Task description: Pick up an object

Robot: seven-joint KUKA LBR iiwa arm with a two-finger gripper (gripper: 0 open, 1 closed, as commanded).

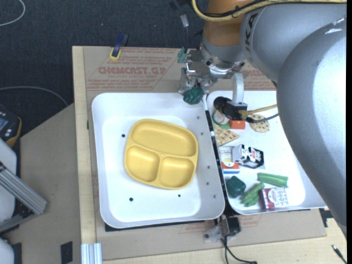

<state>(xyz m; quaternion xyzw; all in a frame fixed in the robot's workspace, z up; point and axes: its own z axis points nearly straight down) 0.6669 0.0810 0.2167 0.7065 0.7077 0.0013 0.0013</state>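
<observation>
Currently, nearest the camera, the desk's front edge (165, 241) is carrying a small black connector and cable (230, 227) just below the bins. The left bin (107, 164) is holding a yellow divided plate (161, 153). The right bin (297, 202) is holding the loose items: a dark green toy (236, 186), a green bean-like piece (272, 179), a red packet (274, 198), a printed card (252, 156) and a cracker (225, 135).

Farther back, the pincer (193, 90) is hanging over the left bin's far right corner, and a small teal object (192, 96) is sitting at its tip. The view is not resolving the gap between the two, so a firm hold cannot be confirmed, nor how wide the pincer stands.

Judging from this, the lift is best done slowly and vertically, keeping the teal object clear of the rim between the bins.

Beyond, brown cardboard (132, 70) is lying under the bins, a blue-and-yellow clip (117, 47) is resting on its far edge, and dark carpet (44, 43) is surrounding the desk.
</observation>
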